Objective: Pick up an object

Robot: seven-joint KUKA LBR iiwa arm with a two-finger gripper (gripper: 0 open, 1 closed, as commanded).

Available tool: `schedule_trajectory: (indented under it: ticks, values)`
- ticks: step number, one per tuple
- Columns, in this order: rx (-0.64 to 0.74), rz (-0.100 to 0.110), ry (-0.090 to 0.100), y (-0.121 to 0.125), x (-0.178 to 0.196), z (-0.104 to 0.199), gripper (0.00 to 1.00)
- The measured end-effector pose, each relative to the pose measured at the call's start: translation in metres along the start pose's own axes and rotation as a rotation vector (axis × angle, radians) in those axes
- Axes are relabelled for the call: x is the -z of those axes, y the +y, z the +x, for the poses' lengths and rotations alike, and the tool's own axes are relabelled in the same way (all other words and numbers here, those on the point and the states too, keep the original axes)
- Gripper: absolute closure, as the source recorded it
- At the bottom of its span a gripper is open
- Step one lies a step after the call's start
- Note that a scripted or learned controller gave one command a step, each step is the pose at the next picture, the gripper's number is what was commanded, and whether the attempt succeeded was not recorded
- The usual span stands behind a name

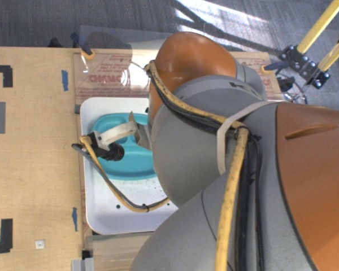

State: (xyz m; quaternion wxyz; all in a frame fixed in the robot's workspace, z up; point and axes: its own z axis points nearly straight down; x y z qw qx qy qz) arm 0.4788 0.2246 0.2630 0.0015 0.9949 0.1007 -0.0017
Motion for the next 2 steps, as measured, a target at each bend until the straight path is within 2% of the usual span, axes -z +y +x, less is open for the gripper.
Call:
schedule_trajectory:
  ticks: [1,2]
  values:
    - [0.565,0.002,-0.002,0.000,-0.034,0.000,1.00]
    - [0.274,0.009,0.007,0.023,-0.173,-0.003,1.00]
